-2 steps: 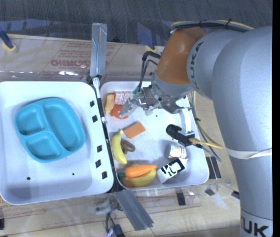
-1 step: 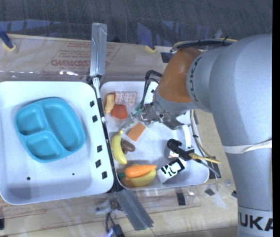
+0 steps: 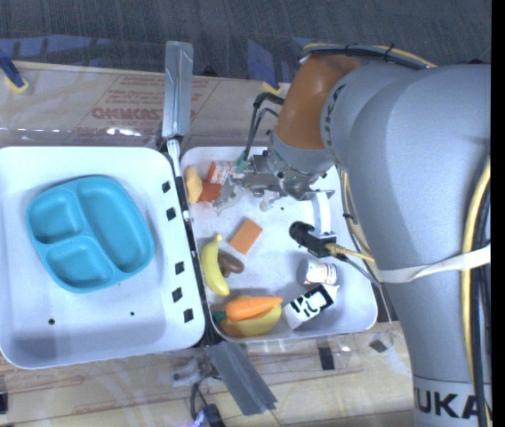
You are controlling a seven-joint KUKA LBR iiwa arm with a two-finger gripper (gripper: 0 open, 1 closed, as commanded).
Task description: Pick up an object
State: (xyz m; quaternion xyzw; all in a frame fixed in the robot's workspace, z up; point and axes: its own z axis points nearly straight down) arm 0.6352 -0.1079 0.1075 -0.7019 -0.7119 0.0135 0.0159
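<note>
Two shallow white bins (image 3: 4, 238) on table. One smooth blue three-part plate (image 3: 91, 231) in left bin. One curved banana (image 3: 213, 267), one carrot (image 3: 252, 307), one orange block (image 3: 246, 235) in right. Pincer (image 3: 257, 181) near its far edge; grip impossible to tell.

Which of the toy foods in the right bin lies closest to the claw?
The red and yellow piece at the bin's top left, just beside the claw; the banana and carrot lie farther down.

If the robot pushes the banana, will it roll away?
Probably not far. The banana is curved and lies flat in the right bin, so it would likely slide or spin rather than roll. It sits close to the bin's left wall and a small brown thing, which might stop it. Its smooth skin looks slippery for the gripper.
</note>
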